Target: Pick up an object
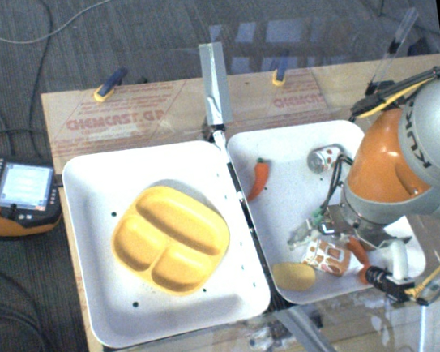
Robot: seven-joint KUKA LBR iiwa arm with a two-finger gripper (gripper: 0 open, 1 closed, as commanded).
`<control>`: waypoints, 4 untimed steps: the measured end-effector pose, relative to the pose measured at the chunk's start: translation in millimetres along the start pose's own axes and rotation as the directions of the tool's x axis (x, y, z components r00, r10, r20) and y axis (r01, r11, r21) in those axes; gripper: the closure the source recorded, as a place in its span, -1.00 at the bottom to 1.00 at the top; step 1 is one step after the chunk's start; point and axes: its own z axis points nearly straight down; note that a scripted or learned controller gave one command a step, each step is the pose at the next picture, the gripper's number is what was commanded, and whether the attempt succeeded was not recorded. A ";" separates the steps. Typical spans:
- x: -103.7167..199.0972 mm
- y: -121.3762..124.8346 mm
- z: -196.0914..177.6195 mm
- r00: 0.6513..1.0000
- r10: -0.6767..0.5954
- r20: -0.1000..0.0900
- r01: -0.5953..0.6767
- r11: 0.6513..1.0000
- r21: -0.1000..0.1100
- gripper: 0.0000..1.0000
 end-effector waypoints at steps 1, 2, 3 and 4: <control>-0.4 1.1 -9.3 1.000 0.000 0.000 0.000 1.000 -0.001 1.00; -33.0 81.8 -71.5 0.998 -0.071 -0.002 0.071 0.997 0.018 1.00; -32.9 81.7 -71.4 0.997 -0.071 -0.002 0.071 0.997 0.018 -1.00; -26.9 155.1 -26.7 0.990 -0.138 -0.004 0.138 0.990 0.024 -1.00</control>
